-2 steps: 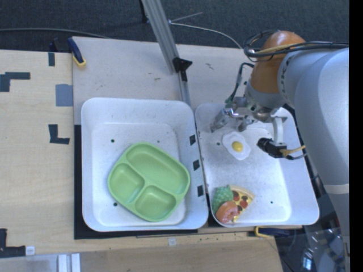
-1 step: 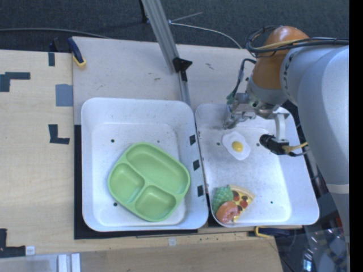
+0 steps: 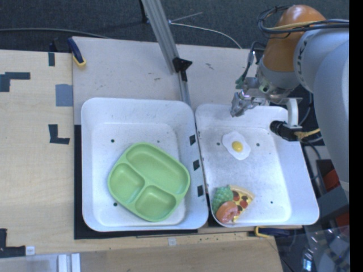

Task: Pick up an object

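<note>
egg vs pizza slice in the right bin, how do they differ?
Colour: the egg is white with a yellow yolk; the pizza slice is orange and red with a green patch. Place: the egg lies near the bin's far middle, close to the gripper; the pizza slice sits in the near left corner. Both lie flat in the right bin.

Blue clamp [image 3: 76, 52] at bench [image 3: 125, 72] corner

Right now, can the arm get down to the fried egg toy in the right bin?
Probably yes. The tool hangs at the right bin's far edge, just beyond the fried egg toy, which lies alone on the bin floor with nothing over it.
</note>
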Tool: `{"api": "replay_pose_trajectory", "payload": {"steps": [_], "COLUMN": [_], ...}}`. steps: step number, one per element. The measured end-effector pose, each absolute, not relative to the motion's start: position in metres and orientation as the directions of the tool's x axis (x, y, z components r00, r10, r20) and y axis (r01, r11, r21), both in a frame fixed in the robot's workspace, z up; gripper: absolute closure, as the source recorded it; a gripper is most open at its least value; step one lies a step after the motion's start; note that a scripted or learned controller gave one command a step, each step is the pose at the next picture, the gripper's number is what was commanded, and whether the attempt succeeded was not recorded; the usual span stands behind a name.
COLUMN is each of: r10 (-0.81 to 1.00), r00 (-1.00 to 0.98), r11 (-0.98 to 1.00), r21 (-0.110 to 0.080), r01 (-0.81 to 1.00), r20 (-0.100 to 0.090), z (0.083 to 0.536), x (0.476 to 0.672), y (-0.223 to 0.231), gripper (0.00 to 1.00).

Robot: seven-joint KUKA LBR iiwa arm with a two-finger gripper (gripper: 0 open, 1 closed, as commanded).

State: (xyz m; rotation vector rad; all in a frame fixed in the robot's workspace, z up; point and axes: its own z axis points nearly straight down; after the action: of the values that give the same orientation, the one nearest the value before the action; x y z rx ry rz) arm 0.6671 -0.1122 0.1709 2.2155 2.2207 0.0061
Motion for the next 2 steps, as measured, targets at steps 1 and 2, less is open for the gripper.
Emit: {"api": "replay_pose_trajectory", "payload": {"steps": [1, 2], "r10": [1.0, 1.0], "r00": [-0.003, -0.002], "r11": [0.003, 0.002], "r21": [0.007, 0.002], "r01": [1.0, 1.0], "r20": [-0.001, 0.0], "z": [0.232, 0.259], "x": [0.675, 0.675], "y": [-0.108, -0.107], "gripper": [1.0, 1.0]}}
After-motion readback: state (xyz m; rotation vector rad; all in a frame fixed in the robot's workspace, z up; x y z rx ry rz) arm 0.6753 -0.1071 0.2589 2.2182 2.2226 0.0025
